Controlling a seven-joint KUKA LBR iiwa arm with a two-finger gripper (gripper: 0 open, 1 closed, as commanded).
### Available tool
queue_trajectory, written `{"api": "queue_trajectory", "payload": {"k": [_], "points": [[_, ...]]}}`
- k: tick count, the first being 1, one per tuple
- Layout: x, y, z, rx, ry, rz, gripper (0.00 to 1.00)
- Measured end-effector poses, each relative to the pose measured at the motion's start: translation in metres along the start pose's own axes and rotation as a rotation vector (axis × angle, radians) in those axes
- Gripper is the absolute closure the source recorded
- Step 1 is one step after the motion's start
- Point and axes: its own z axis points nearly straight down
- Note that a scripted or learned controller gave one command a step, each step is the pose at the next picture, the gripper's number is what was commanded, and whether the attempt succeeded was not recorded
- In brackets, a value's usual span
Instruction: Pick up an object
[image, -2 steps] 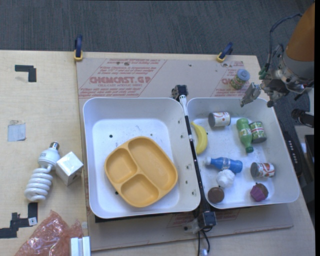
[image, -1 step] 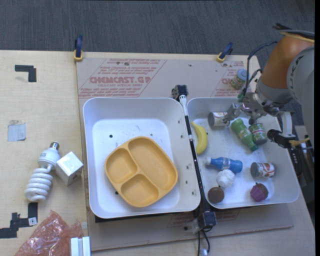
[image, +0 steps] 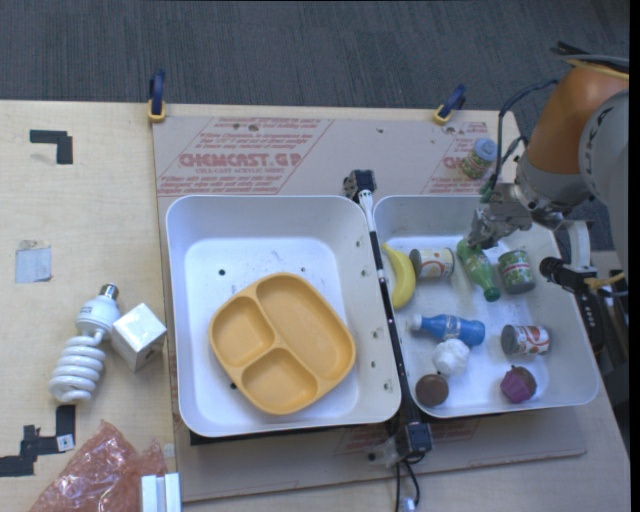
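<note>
Crinkled red plastic (image: 95, 468) at the near left tabletop (image: 90, 220) edge, with a spiral bulb (image: 82, 350) and a white cube (image: 139, 335) just beyond. Left bin (image: 185, 300) holding a yellow divided plate (image: 281, 343); right bin (image: 575, 390) holding a banana (image: 401, 277), a small can (image: 432, 263), a blue bottle (image: 449, 327), a white ball (image: 451, 356), a brown ball (image: 432, 389) and a purple object (image: 517, 384). Gripper (image: 487, 232) down at the far end of the green bottle (image: 477, 268), touching or nearly so, its opening impossible to tell.

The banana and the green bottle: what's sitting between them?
In the camera view, a small can lies between the banana and the green bottle.
</note>
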Motion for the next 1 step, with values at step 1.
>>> {"api": "queue_trajectory", "payload": {"k": [1], "points": [[0.001, -0.0017, 0.0038, 0.006, 0.002, 0.0, 0.0]]}}
